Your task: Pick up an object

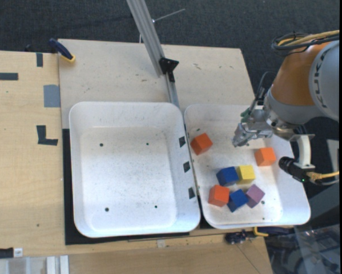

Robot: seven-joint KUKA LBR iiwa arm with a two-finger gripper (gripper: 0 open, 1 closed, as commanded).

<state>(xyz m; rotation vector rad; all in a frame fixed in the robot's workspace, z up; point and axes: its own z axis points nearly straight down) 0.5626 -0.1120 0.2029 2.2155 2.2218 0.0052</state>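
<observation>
The blocks lay in the right bin (213, 116), seven in all. An orange block (201, 143) sat alone toward the bin's ten o'clock side. A second orange block (265, 156) sat at about three o'clock, near the bin's right wall. A cluster occupied the six o'clock area: a blue block (227, 176) touching a yellow block (246, 173), and below them a third orange block (219, 195), a second blue block (237, 200) and a purple block (254, 195), set close together.

The gripper (243, 139) hung over the upper middle of the right bin, between the lone orange block at its nine o'clock and the second orange block at its four o'clock, apart from both. Nothing was seen between the fingers; how far apart they stood could not be told from this angle.

The arm (302, 90) entered from three o'clock. The left bin (79, 119) stood beside the right bin on the desk (108, 67). A metal pole (145, 24) ran from twelve o'clock down to the gap between the bins.
</observation>
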